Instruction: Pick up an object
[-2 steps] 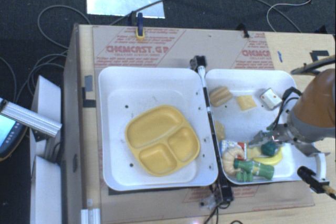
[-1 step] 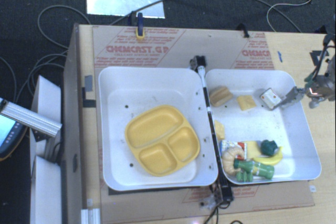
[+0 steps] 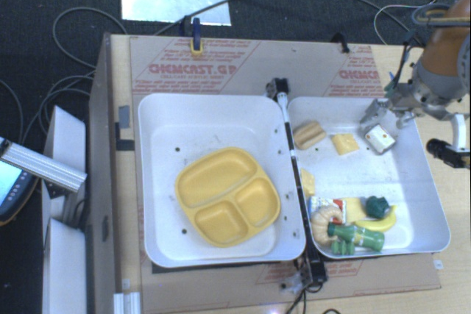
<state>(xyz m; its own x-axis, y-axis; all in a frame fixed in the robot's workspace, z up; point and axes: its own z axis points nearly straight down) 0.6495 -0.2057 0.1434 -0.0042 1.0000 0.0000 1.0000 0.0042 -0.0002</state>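
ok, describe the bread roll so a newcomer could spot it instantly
Start at the right-hand white bin, the one that holds the loose items. Look to its far left corner, right beside the divider between the bins: the bread roll lies there. It is a plain tan oblong loaf, longer and browner than the pale yellow wedge to its right.

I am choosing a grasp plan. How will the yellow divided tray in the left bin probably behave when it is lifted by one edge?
The yellow tray looks like moulded plastic, so it is probably stiff and light. Its broad, shallow shape suggests it would tilt if gripped at one rim. It lies flat, unlikely to roll.
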